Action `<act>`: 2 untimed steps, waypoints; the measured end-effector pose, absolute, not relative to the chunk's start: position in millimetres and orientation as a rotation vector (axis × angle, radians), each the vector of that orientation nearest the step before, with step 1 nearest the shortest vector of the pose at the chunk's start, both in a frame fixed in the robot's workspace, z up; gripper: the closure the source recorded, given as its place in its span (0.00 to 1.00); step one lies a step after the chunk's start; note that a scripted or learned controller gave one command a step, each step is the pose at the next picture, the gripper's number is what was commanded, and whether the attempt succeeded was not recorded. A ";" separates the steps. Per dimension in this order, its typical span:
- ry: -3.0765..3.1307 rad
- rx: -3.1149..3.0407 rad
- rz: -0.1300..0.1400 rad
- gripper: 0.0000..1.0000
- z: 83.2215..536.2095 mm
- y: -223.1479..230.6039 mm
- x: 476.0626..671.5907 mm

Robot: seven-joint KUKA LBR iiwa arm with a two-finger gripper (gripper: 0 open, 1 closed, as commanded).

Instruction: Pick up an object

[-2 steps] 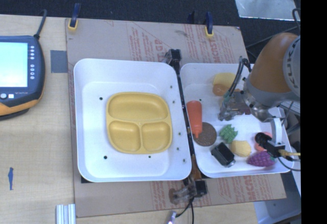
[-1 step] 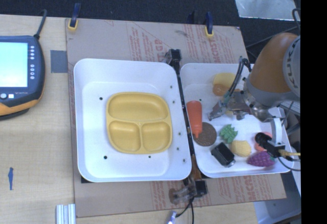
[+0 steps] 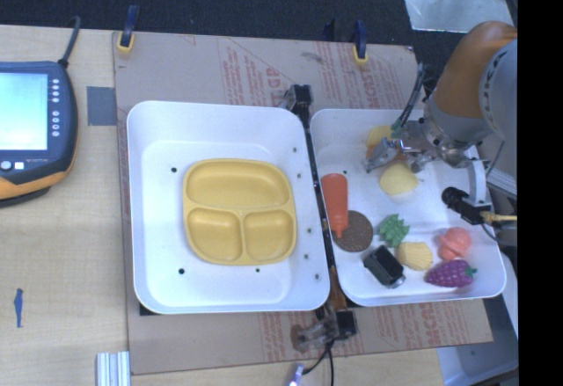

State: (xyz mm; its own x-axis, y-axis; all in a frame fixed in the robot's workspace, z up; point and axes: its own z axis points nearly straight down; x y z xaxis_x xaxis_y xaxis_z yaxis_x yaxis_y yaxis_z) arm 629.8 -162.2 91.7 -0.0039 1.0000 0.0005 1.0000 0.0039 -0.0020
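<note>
Camera view puts a pale yellow ball-like toy (image 3: 398,181) in the upper part of the right bin (image 3: 352,283), with the gripper (image 3: 398,152) just above it in the frame, its fingers spread and gripping nothing. To do this well I'd drop straight over that toy and close squarely, steering clear of the small yellow piece (image 3: 379,135) beside the fingers and the toy carrot (image 3: 335,203) to the left.

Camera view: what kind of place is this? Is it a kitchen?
Probably a robot test bench, not a kitchen. A grey and orange robot arm reaches over two white bins of toy food, clamped to cardboard, beside a handheld control screen.
</note>
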 end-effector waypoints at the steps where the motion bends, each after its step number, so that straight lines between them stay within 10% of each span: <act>1: -2.226 -2.214 0.001 0.00 92.3 -164.1 656.8; 2: -2.221 -2.205 0.013 1.00 101.3 -164.8 654.3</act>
